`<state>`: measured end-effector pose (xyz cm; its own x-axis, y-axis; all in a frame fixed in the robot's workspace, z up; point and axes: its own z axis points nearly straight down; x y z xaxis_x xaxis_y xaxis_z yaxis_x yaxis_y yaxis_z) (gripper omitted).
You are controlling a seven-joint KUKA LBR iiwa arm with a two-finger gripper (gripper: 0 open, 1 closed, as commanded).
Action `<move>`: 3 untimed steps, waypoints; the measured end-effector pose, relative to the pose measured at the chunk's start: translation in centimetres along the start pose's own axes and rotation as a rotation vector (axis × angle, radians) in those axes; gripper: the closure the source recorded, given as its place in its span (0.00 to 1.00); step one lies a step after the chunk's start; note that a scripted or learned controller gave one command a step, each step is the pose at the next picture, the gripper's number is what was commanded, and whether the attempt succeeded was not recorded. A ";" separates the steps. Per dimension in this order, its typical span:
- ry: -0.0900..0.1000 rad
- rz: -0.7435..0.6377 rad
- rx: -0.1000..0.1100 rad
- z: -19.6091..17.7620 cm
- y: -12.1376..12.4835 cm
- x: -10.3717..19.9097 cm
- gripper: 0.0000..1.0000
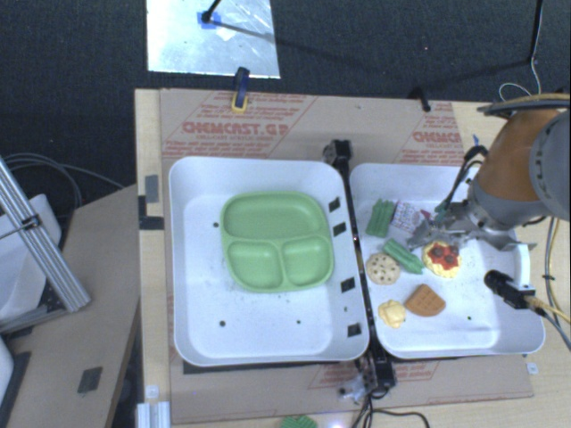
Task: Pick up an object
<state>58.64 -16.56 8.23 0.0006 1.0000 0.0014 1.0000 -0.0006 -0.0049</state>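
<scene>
- Pale green moulded plastic forming the sectioned tray (275, 241): rounded corners, one wide compartment above two smaller ones, all three showing only bare plastic; it is lying flat in the middle of the left bin (192, 266).
- Smooth white plastic making up both shallow bins; the left one is holding the tray, the right bin (500, 324) is holding a scatter of small toy foods.
- Ridged green pieces: one blocky piece (383, 217) is lying near the right bin's upper left, and a longer pod-like piece (403, 258) is slanting just below it.
- Round tan cookie (383, 268) with dark specks is sitting beside the lower end of the pod; a lumpy yellow item (391, 313) and an orange-brown waffle-textured wedge (425, 302) are lying side by side nearer the front edge.
- Yellow-rimmed pastry with a red topping (442, 259) is sitting close to the bin's middle, directly under the tool.
- Grey metal gripper (433, 233) is hanging over the pastry and a pale, speckled item (409, 214); the jaw spacing cannot be told from this angle, and nothing is visibly held.
- Grey arm (517, 172) with its orange band is reaching in over the right bin.
- Printed brown cardboard (294, 119) is lying under both bins.
</scene>
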 end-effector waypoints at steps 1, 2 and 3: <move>-0.002 -0.006 -0.010 -0.3 3.8 0.5 0.00; -0.002 -0.009 -0.012 -0.4 8.5 4.2 0.00; -0.001 -0.001 -0.002 -0.2 2.7 4.7 0.00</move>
<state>61.38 -11.85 8.44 0.0000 1.0000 0.0008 1.0000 0.0000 -0.0029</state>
